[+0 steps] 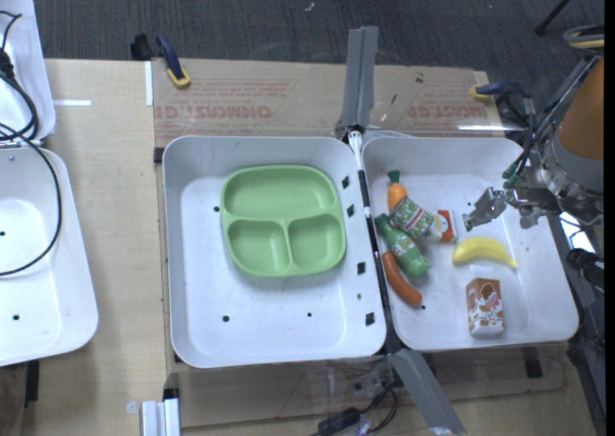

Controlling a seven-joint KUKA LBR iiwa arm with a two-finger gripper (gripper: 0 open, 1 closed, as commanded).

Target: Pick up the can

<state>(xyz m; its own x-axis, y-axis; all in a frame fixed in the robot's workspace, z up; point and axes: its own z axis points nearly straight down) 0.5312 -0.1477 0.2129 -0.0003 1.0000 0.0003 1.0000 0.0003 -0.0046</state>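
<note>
The can (417, 219), with a green and white label and a red end, lies on its side in the left part of the right bin (548, 328). It rests between a small carrot (396, 194) and a green bottle (405, 250). My gripper (505, 207) hovers over the bin's upper right, about a hand's width right of the can and just above the banana (484, 251). Its fingers stand apart with nothing between them.
A red sausage (403, 281) lies below the bottle, and a brown juice carton (485, 306) sits near the bin's front right. The left bin (192, 309) holds a green divided plate (284, 219). A grey divider post (359, 79) rises between the bins.
</note>
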